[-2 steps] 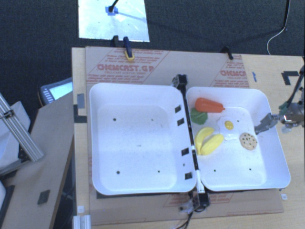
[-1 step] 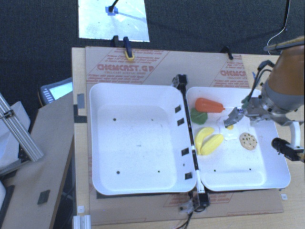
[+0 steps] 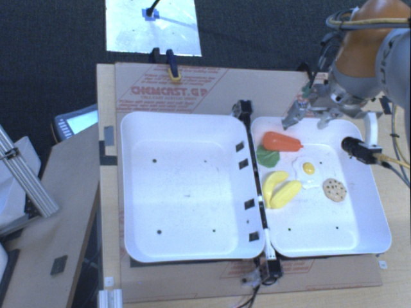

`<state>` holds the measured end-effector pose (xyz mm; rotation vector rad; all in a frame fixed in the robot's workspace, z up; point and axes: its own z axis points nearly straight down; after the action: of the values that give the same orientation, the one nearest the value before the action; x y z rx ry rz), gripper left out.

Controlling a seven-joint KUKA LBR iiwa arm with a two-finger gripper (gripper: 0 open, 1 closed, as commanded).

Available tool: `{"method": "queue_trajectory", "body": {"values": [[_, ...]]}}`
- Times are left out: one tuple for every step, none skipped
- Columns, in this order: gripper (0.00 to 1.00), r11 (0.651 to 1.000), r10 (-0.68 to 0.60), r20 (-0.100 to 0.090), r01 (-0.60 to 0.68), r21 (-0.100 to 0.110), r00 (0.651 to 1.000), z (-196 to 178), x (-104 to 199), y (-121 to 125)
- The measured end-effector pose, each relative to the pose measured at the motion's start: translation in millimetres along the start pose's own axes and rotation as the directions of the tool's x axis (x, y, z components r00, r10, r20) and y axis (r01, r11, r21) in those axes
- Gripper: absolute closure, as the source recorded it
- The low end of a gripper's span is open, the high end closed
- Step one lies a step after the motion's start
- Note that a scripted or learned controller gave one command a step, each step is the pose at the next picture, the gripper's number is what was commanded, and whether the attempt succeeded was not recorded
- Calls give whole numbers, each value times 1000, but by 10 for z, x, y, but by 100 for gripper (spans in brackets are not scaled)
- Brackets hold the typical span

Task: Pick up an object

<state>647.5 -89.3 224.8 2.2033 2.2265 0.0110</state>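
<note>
The right bin (image 3: 369,236) holds an orange toy carrot (image 3: 284,141) with a green leafy end (image 3: 267,156), a pair of yellow bananas (image 3: 280,189), a fried egg (image 3: 308,169) and a round brown cookie (image 3: 334,189). My gripper (image 3: 306,121) hangs over the far rim of that bin, just behind and to the right of the carrot. Its fingers (image 3: 288,121) are spread apart, so it is open, and nothing sits between them.
The left white bin (image 3: 128,191) lies beside the right one, joined by a black clipped seam (image 3: 252,178). Both rest on a cardboard sheet (image 3: 192,85). A metal plate (image 3: 153,18) lies behind, and a tablet (image 3: 76,122) sits at the left.
</note>
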Motion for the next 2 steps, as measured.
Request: {"method": "queue_trajectory", "body": {"values": [[100, 1000, 3, -1, -3, 4, 1000, -96, -32, -33], [100, 1000, 22, 4, -22, 8, 1000, -588, -1065, -885]]}}
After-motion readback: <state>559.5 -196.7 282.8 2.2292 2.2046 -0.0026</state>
